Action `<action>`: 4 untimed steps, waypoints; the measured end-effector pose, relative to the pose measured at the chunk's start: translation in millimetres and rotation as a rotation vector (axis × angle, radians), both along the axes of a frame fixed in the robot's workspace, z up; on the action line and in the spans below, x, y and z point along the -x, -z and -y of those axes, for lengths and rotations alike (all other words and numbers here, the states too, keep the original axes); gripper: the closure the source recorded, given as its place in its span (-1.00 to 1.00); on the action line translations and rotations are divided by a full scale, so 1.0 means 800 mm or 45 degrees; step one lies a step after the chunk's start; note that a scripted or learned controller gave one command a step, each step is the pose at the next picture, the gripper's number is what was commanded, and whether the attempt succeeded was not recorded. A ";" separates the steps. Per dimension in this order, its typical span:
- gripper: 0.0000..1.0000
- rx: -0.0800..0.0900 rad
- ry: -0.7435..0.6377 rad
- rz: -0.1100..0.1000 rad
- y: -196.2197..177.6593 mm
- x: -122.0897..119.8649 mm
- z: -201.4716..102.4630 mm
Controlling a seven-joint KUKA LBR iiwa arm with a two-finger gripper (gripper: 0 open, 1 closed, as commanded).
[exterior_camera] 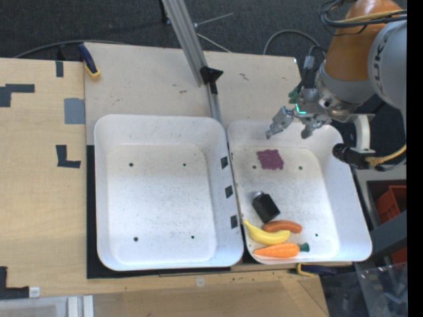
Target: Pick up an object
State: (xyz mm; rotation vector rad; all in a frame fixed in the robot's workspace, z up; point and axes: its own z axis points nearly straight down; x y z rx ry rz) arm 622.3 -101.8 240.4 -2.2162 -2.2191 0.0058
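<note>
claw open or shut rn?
Open: the claw has its fingers spread apart, nothing between them, above the right bin.

You see the grey-and-orange robot arm (370, 41) cut off by the frame's right edge. At lower right, the yellow plastic banana (259, 232) lies partly under the orange-red sausage-shaped toy (283, 227).

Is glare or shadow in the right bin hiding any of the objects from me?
Camera view: lighting is even, with no harsh glare on the right bin; purple piece, black block, banana, sausage and carrot read clearly, with soft shadows. The image is slightly soft overall; the gripper looks a bit blurred.
</note>
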 end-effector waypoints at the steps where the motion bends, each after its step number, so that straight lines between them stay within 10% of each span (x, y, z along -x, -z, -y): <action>1: -1.00 0.001 -0.002 0.006 -0.003 -0.001 0.000; 4: -1.00 0.007 0.000 0.008 0.189 0.010 0.000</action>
